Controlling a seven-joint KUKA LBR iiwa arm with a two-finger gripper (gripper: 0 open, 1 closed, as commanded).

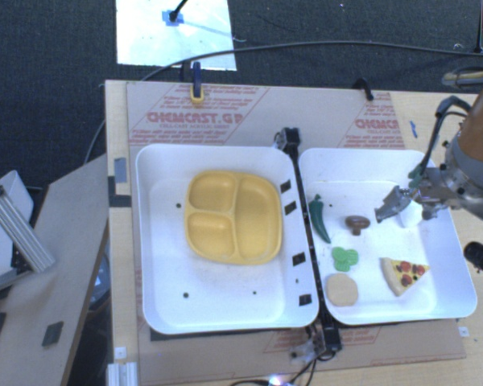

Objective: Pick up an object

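While I hang above the right bin (467,296), my gripper (404,203) sits toward its 2 o'clock part, the arm (476,147) reaching in from 3 o'clock. Bare white floor lies beneath me and stretches toward 12 o'clock, up to the far rim; that is the widest free patch in this bin. The near rim runs along 6 o'clock, and the shared wall with the left bin (157,240) stands at 9 o'clock.

Objects crowd the 7 to 9 o'clock side of my bin. A green pepper (318,218) lies against the shared wall. A small brown mushroom (357,224) rests just at 9 o'clock of my fingers, apart from them. Below it, a green pea cluster (344,257) sits near a round tan cookie (342,289), which lies close to the near rim. A pizza slice (403,274) lies at 6 o'clock from me, with clear floor between us.

The left bin holds a yellow divided plate (233,216), with white floor around it on every side.

My fingers point toward 9 o'clock and look slightly parted, though I cannot tell for sure how wide. Nothing is between them, and they touch no object.
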